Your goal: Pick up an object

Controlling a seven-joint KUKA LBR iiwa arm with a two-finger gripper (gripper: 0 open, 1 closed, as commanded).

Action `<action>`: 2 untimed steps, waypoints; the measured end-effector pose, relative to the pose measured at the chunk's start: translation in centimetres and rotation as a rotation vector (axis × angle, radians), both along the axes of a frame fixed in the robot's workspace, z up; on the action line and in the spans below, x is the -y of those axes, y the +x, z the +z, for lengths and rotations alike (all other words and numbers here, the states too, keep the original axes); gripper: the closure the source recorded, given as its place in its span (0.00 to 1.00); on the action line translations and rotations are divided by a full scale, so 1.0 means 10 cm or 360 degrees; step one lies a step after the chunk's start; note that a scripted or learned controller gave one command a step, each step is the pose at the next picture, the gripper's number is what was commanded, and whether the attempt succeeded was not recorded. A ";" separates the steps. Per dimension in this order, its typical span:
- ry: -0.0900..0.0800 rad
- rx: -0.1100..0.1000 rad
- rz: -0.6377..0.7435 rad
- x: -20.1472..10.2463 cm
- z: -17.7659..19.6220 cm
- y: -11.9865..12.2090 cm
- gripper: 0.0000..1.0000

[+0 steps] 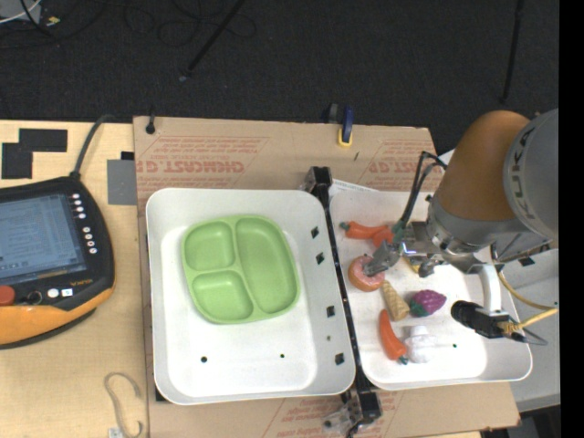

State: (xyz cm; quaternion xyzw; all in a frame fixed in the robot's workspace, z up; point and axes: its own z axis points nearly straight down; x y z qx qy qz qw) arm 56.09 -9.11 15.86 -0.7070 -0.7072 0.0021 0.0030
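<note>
Camera view, fixed above the bench: two shallow white bins are recorded side by side on a sheet of cardboard.

The left bin is occupied by a green divided plate, set towards its upper left.

The right bin is found to hold six small items. An orange item lies near the upper left corner. A pink ring-shaped item lies just below it, close to the bin's left wall. A beige cone is noted right of and below the ring, with a purple item just beside it on the right. A red-orange item lies below the cone, and a white item is seen just to its right.

The arm is seen reaching in from the right over the right bin. The gripper is located at the upper right edge of the pink ring-shaped item, between it and the orange item. Whether the gripper is open or closed cannot be told from this angle. Contact with the ring cannot be confirmed either.

Outside the bins, a control pendant with a lit screen is recorded at the left edge. A blue and yellow clamp is noted on the far edge of the cardboard.
</note>
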 end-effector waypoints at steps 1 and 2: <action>-0.0015 0.0011 -0.0008 0.04 -0.43 -0.05 0.00; -0.0025 0.0025 -0.0012 0.12 -0.66 -0.03 0.00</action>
